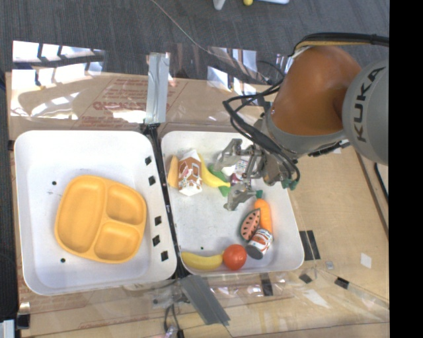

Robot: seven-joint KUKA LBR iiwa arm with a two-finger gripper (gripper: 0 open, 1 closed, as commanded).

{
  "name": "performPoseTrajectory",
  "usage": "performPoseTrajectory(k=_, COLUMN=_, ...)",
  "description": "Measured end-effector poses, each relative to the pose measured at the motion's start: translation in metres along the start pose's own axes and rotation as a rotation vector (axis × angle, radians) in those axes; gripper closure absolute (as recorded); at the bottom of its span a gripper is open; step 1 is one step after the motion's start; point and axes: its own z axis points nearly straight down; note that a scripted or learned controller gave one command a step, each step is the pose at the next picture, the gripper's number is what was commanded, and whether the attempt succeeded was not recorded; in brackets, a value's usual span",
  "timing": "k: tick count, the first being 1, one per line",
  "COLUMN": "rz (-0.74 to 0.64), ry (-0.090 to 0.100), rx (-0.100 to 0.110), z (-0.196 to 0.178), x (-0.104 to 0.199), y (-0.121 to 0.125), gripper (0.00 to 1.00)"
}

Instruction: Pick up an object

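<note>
Toy foods lie scattered in the right bin [198,224]: a small carton [190,173] with a brown-and-white label near its upper left, a banana [201,261] and a tomato [234,257] touching along its near wall, a watermelon slice [249,224], a carrot [264,212] and a small can [260,243] clustered just above them. The gripper [239,178] hangs over the upper middle of this bin, above a yellow and green piece, with nothing visibly held; whether its fingers are apart or together cannot be told from the tangle of metal and cable. The left bin [33,198] holds a yellow divided tray [99,218]. Both bins sit on a bench [99,99] covered in brown cardboard with faded red printing, unreadable, and strips of grey tape [156,89]. Dark carpet [99,20] lies beyond. White letters "KUKA" run down the grey arm [367,105].
</note>
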Motion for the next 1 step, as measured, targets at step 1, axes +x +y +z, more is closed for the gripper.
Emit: performPoseTrajectory(k=1, rz=-0.115, ry=0.005, rx=-0.003, z=0.0879, x=-0.0271, y=-0.0175, gripper=0.0)
